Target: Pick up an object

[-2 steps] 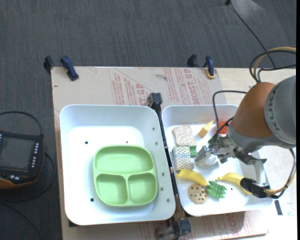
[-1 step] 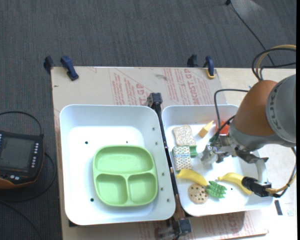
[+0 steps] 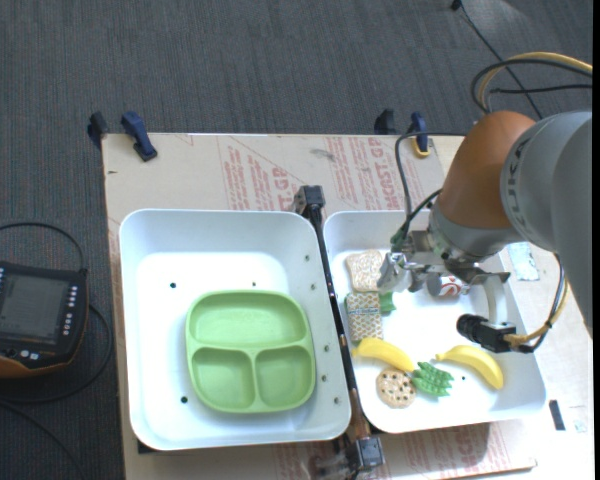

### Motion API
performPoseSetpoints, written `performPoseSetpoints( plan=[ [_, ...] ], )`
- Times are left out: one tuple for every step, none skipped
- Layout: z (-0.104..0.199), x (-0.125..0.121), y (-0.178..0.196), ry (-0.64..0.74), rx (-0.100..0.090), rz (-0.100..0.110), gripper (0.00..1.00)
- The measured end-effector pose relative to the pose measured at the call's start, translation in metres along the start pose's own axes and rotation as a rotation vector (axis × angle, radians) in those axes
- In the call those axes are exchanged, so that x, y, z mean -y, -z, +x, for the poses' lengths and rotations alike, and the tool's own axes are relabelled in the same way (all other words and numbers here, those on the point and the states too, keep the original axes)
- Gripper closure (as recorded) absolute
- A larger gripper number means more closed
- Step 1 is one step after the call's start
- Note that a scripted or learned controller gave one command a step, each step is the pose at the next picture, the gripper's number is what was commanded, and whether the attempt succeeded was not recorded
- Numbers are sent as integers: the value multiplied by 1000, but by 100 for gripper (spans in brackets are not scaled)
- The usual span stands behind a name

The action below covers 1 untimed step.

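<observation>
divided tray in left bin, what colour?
Light green, plain, no pattern. The tray shows clearly in the camera view.

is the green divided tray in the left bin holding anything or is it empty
Empty. The green tray lies flat in the left bin, and all three of its compartments show bare green. The food items sit in the right bin.

Green three-compartment tray [image 3: 250, 351] lying flat in the left white bin [image 3: 150, 238], cardboard-topped table [image 3: 230, 173] beneath, blue clamps [image 3: 137, 134] at its far edge, handheld control pendant [image 3: 28, 318] on grey carpet [image 3: 230, 48] at left
</observation>
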<state>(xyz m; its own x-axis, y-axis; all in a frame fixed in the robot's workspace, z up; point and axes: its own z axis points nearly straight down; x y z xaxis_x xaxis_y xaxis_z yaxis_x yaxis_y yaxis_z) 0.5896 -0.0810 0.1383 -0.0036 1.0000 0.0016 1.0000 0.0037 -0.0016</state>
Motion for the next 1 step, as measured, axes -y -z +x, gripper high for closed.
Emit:
performPoseSetpoints(
  plan=[
    [15,68,48,-3,0,2,100]
  ],
)
